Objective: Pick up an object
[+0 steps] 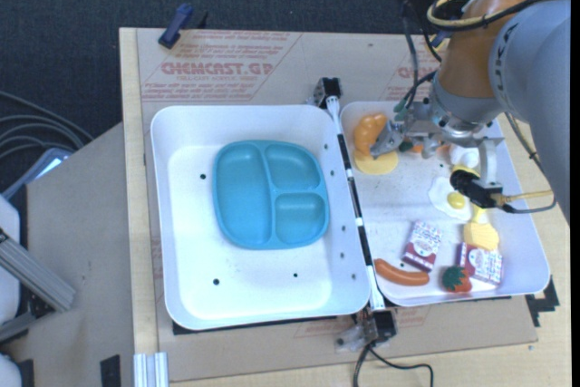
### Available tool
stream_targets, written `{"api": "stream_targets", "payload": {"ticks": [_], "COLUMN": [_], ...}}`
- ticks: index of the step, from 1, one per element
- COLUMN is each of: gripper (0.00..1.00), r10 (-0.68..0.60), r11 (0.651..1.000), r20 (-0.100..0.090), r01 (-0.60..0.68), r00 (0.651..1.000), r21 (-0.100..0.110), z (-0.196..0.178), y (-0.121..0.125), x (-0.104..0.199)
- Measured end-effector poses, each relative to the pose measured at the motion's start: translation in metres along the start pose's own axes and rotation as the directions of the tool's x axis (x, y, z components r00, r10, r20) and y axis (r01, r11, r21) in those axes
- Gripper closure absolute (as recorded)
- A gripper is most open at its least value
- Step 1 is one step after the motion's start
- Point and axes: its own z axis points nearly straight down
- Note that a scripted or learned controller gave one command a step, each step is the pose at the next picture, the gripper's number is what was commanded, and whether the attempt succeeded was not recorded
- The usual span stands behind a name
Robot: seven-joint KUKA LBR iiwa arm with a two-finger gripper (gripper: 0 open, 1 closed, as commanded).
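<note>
My gripper (405, 137) hangs low over the far part of the right bin (526, 236), reaching in from the upper right. Just left of it lies an orange and yellow toy food piece (369, 140), close to the gripper or touching it; I cannot tell which. Further forward in the same bin are a fried egg (444, 196), a yellow cheese wedge (481, 236), two small red and white cartons (422, 245) (484, 266), a sausage (401, 272) and a small red and green vegetable (454, 279).
The left bin (181, 222) holds a blue divided plate (270, 193). A black clip (327, 90) sits at the far end of the rim the bins share. A blue clamp (176, 25) lies on the board's far left corner.
</note>
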Motion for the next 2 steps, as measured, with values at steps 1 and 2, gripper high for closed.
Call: {"api": "stream_targets", "payload": {"ticks": [1, 2], "gripper": [0.00, 1.00], "r10": [-0.003, -0.004], "r11": [0.999, 0.999], "r20": [-0.004, -0.009], "r01": [0.003, 0.005], "r00": [1.000, 1.000], "r21": [0.032, 0.038], "z": [0.0187, 0.0100], "y": [0.0202, 0.0191], "x": [0.0058, 0.0086]}}
